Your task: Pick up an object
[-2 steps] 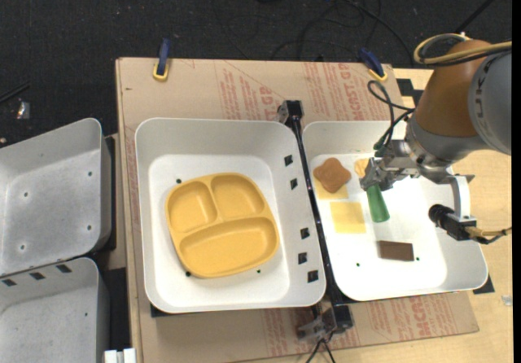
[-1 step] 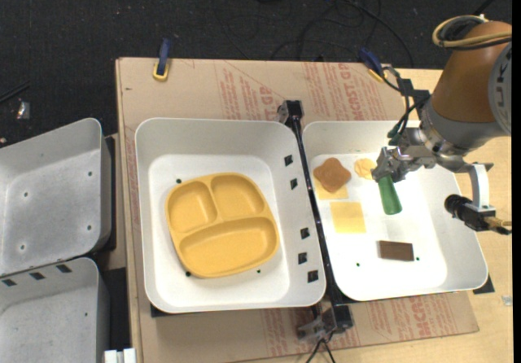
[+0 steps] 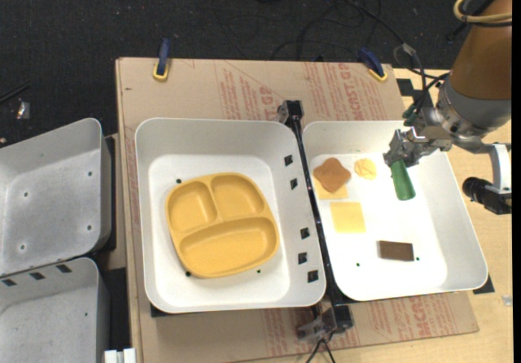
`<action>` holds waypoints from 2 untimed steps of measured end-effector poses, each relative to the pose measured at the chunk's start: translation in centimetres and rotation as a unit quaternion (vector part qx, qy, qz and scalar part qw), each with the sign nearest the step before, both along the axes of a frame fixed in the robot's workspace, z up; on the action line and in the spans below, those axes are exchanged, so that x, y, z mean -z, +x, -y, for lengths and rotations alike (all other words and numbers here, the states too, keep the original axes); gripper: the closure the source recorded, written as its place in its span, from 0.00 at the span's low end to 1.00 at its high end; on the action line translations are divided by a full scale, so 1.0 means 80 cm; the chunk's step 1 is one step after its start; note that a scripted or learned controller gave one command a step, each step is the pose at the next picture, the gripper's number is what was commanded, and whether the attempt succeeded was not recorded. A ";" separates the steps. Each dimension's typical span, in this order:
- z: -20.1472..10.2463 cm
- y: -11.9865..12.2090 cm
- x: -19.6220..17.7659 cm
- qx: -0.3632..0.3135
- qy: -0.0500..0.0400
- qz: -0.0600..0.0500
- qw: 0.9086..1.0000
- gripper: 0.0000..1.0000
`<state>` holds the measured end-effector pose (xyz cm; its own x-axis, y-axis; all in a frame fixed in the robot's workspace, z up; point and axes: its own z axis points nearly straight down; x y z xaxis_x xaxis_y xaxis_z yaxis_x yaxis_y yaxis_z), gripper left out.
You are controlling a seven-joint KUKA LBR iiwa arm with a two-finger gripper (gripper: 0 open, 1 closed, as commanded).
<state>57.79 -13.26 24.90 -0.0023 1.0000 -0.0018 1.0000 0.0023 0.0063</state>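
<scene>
over the right bin (image 3: 456, 272), the gripper (image 3: 400, 155) meets a green cylinder (image 3: 401, 180).
whether its jaws clamp it, i cannot tell; a yellow tray (image 3: 221, 225) sits left.

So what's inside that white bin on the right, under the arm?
The right white bin holds a brown toast-like piece, two yellow pieces, a dark brown block and a green cylinder, whose top the gripper covers.

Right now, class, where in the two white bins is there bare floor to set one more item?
In the right bin: front left corner below the yellow square, and right of the brown block. Crowded near the gripper and green cylinder. The yellow divided plate fills the left bin.
</scene>
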 end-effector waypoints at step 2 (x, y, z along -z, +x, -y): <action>-0.142 -0.030 0.022 -0.002 0.002 -0.004 1.000 1.00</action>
<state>55.36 -1.92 23.12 -0.0068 1.0000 0.0015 1.0000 0.0068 -0.0026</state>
